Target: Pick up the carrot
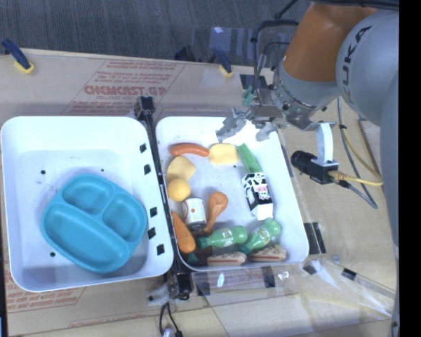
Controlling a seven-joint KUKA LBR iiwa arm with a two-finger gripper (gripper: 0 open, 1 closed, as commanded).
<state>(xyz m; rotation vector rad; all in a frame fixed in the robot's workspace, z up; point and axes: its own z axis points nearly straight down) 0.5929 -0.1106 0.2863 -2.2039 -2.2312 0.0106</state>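
Front row of the right bin point(299, 220): two toy green bottles point(224, 239) lie on their sides at about 5 o'clock in the bin, with what look like two hot-dog buns point(226, 260) against the near wall.
Carrot point(183, 233): it lies at about 7 o'clock in the right bin, close along the left wall, orange and tapered, just beside a small can point(194, 212) and touching nothing of the arm.
Middle of the bin: a toy chicken drumstick point(216, 205) lies at the centre, a lemon point(179, 189) and a yellow wedge at 9 o'clock, a cow-patterned milk carton point(257, 192) at 3 o'clock.
Far end of the bin: a sausage point(189, 149) sits at 11 o'clock, a pale yellow block point(224, 154) at 12 o'clock, a green stick-like piece point(248, 159) just to its right.
Left bin point(28, 135): it holds a blue divided plate point(93, 220), well apart from the carrot.
Gripper point(247, 121): it hangs over the far rim of the right bin, at about 1 o'clock; the fingers look spread apart and nothing sits between them.
Done: nothing, by my judgement; the carrot is not yet grasped or lifted.
Left: the gripper needs to cross the whole bin toward 7 o'clock, descend between wall and can, close and lift.
Risk: the wall and the can crowd the carrot, so a clean grasp looks tight.
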